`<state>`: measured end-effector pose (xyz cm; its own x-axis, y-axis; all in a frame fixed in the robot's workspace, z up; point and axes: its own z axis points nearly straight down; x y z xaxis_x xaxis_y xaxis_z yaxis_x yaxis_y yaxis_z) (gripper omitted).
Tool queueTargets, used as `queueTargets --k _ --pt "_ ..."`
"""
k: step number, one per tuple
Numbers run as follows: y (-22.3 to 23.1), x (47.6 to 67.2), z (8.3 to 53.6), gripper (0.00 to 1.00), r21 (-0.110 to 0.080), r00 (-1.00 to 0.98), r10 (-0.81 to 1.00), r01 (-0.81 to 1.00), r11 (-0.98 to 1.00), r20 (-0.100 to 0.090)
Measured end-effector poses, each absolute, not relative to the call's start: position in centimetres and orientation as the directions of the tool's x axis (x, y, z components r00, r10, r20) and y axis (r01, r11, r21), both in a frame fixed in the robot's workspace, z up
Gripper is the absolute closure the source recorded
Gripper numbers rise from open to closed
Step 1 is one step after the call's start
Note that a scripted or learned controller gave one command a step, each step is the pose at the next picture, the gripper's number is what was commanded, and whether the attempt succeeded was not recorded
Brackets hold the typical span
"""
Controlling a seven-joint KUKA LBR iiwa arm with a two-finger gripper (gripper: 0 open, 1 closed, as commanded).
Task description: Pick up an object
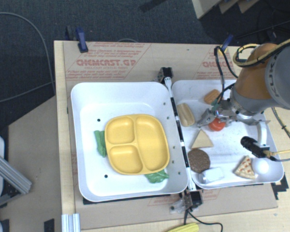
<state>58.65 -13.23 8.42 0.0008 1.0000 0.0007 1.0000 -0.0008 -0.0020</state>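
One yellow plate (137,144) is seen left; six food pieces right, gripper (213,118) jaws spread over one red piece (217,124).

Green items (100,143) partly under plate (136,144)

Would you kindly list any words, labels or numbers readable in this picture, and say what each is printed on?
"CHEMCAST GP": large red print, repeated, on the brown paper-faced board under the two white bins.
Smaller red lines above and below it: too blurred to read.
Red print on the board's right part, near the orange-banded arm: partly hidden, unreadable.
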Motion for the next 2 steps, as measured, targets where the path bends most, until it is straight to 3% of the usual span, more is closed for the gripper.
queueTargets --k 1,2 --pt "-13.2 58.9 9.7 1.00 0.005 0.001 1.000 1.000 -0.001 0.000" --pt "-5.8 57.9 18.5 1.00 0.002 -0.002 1.000 1.000 0.002 0.001"
